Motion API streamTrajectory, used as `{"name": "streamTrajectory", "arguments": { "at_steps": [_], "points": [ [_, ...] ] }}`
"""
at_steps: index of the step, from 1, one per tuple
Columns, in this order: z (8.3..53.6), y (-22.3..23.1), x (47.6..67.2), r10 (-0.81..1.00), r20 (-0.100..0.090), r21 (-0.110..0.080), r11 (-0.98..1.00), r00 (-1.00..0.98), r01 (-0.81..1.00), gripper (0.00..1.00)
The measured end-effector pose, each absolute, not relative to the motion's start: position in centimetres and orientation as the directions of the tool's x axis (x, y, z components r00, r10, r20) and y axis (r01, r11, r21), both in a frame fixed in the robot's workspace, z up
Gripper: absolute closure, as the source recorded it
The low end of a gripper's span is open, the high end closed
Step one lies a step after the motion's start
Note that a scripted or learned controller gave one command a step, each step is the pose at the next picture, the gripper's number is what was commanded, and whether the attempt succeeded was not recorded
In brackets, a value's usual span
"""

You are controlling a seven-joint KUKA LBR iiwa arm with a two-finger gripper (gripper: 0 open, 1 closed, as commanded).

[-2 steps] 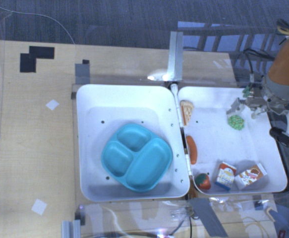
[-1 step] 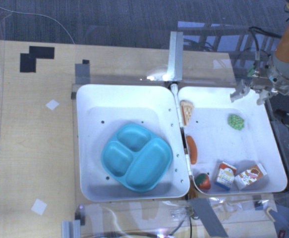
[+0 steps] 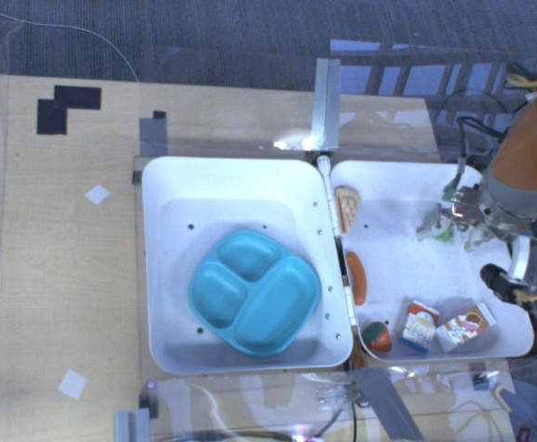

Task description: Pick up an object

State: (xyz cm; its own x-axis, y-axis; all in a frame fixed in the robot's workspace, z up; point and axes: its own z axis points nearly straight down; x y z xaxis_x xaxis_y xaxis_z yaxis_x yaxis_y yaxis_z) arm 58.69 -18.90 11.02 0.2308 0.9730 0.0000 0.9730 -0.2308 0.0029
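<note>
The left bin [image 3: 171, 210] holds a blue plate [image 3: 254, 291]. The right bin [image 3: 406, 265] holds two boxes [image 3: 420, 326] [image 3: 464, 327], a hot dog [image 3: 357, 278], a toast slice [image 3: 346, 209] and an apple [image 3: 376, 337]. The gripper [image 3: 445, 226] pinches something small and green [image 3: 446, 231].

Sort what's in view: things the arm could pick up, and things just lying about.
Pickable, in the right bin: toast slice, sausage, red-green fruit, two small cartons, green item by the gripper.

Lying about: blue divided plate in the left bin.
</note>
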Motion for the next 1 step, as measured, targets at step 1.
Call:
{"name": "streamTrajectory", "arguments": {
  "at_steps": [1],
  "points": [
    [8.63,-19.89,63.14,0.991,-0.001,0.005,-0.132,0.132,0.991,0.00]
  ]
}}
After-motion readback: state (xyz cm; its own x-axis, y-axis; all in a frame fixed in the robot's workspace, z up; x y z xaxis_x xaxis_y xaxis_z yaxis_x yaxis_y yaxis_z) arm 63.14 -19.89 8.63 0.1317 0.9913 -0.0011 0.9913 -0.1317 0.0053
